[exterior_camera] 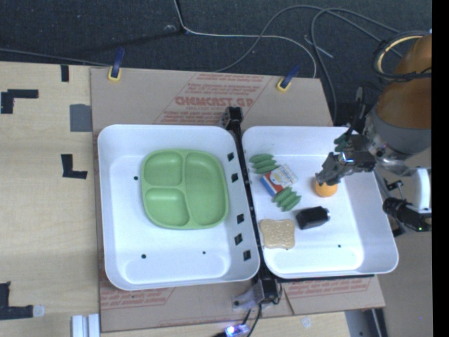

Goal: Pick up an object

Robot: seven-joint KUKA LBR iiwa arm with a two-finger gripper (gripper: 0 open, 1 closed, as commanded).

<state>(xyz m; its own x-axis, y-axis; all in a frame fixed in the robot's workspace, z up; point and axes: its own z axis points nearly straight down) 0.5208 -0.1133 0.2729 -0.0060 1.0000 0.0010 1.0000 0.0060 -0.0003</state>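
From my remote seat, the left bin (112, 209) holds a green divided plate (185, 189), three compartments, lying flat at its middle. The black divider clips sit along the seam between the two bins.

In the right bin (365, 251), near its left wall, I see a cluster: a green pod-like piece (263, 162) at the top, a small red, white and blue packet (278, 179) just below it, and a second green pod piece (287, 199) at the packet's 5 o'clock. At 6 o'clock from that cluster lies a tan slice of toast (278, 234), and at the toast's 2 o'clock a black block (312, 217), tilted slightly.

The thing nearest the jaws is a small orange ball-like object (325, 187), at 1 o'clock from the black block, resting on the bin floor well apart from the packet. The gripper (335, 167) sits directly over its upper right, overlapping it from my angle. I cannot tell whether the jaws are spread or pressed together, nor whether they touch the orange object. The grey arm reaches in from 3 o'clock.
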